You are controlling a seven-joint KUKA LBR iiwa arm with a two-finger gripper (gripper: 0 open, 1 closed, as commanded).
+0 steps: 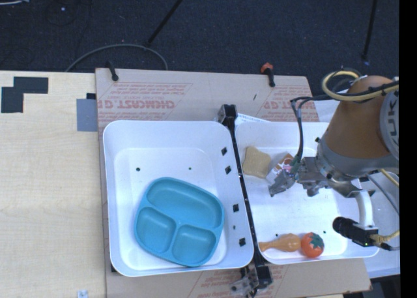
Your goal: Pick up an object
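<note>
In the right bin (273,222) lie a tan sponge-like block (257,162) near the far left, a yellow-orange gourd-shaped toy (281,244) and a red tomato-like toy (312,244) along the front wall. My gripper (281,182) hangs low in that bin, just right of the tan block, with a small pinkish thing (285,162) close by its fingers. Whether that thing is held cannot be made out. The grey arm with its orange band (355,127) reaches in from the right.
The left bin (120,160) holds a blue three-compartment tray (179,220). A black divider bar (238,186) runs between the bins. A black cable (300,127) loops down to the gripper. Bare wooden bench lies to the left.
</note>
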